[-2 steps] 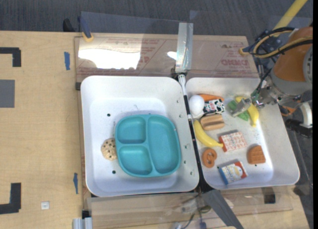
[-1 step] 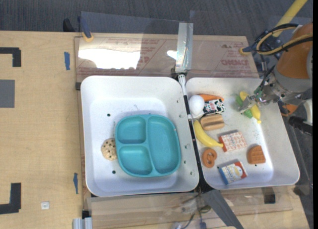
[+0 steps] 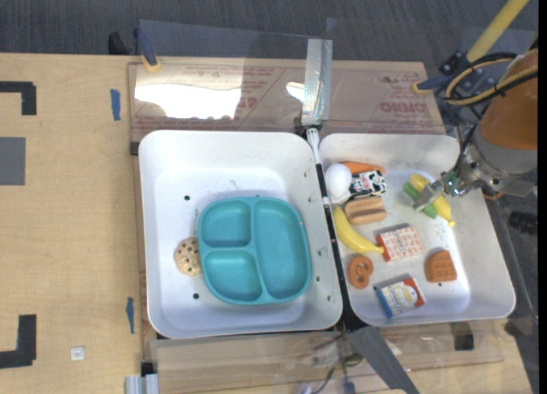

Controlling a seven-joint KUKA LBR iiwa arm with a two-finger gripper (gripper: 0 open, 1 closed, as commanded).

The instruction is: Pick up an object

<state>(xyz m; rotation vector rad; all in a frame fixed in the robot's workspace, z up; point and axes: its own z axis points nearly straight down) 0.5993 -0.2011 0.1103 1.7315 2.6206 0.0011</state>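
In the right bin (image 3: 491, 294), toward its two o'clock corner, I find the gripper (image 3: 438, 189) low over a yellow-green toy (image 3: 425, 195); I cannot tell how it is set, since the metal end blurs into the toy, and I would not log a hold. From the overhead camera, the toy lies apart from the main cluster: a white egg (image 3: 338, 181), a hot dog (image 3: 367, 210), a banana (image 3: 354, 234) and a doughnut (image 3: 359, 273) sit at about nine o'clock from it. Its long axis appears to run from ten o'clock to four o'clock, one yellow tip pointing toward the bin's near side. I judge the main risk a glancing contact: a closure off that axis could skid the toy against the bin wall. The left bin (image 3: 162, 213) bears a teal divided plate (image 3: 255, 249) with a cookie (image 3: 187, 256) beside it.
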